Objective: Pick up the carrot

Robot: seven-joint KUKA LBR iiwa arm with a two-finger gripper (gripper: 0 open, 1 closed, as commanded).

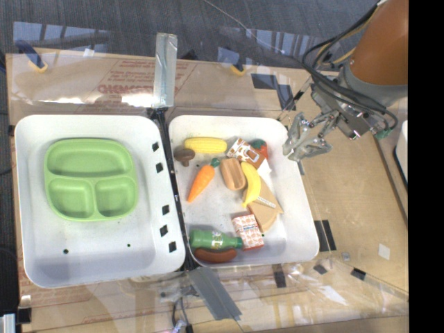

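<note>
1. The carrot (202, 180) lies tilted in the right bin (297, 207), below the corn cob (205, 145) and just left of the bread roll (233, 174).
2. The end effector (305, 144) hovers above the bin's upper right rim, well apart from the carrot, fingers spread with nothing between them.
</note>
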